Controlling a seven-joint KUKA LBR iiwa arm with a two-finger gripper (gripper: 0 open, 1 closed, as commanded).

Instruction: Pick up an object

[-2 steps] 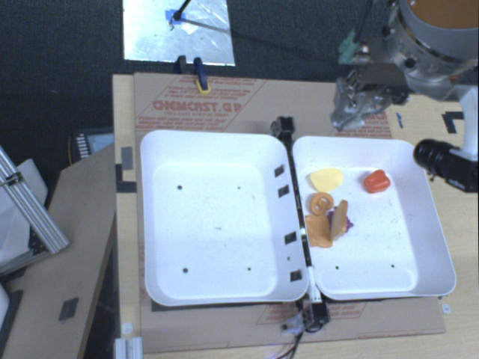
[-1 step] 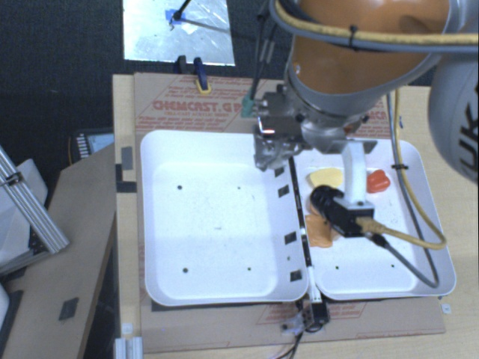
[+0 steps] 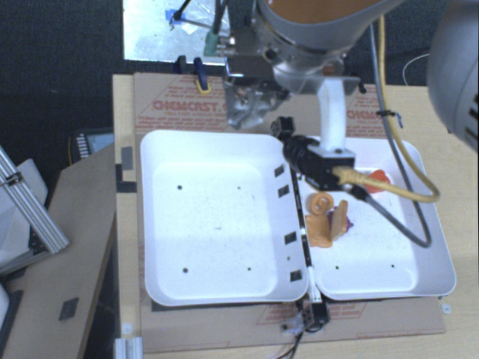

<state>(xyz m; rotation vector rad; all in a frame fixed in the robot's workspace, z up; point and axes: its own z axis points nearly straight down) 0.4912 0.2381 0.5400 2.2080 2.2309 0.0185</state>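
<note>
Several small objects lie in the right bin (image 3: pixel 419 268) near the divider: a tan ring-shaped piece (image 3: pixel 322 203), an orange lump (image 3: pixel 320 232) below it, and a purple piece (image 3: pixel 341 218) leaning against them. A red-orange object (image 3: pixel 379 176) sits farther back, partly behind a yellow cable. The grey arm with its orange band fills the top of the view. My gripper (image 3: pixel 249 108) hangs as a blurred metallic shape over the far rim of the left bin (image 3: pixel 217 223), well away from the objects, with nothing visibly in it.
A black cable bundle (image 3: pixel 314 163) and a yellow hose (image 3: pixel 397 193) drape from the arm across the right bin's back half. A white post (image 3: pixel 332 118) stands behind the divider. Cardboard (image 3: pixel 172 103) lies under both bins. An aluminium rail (image 3: pixel 30 208) stands at the left.
</note>
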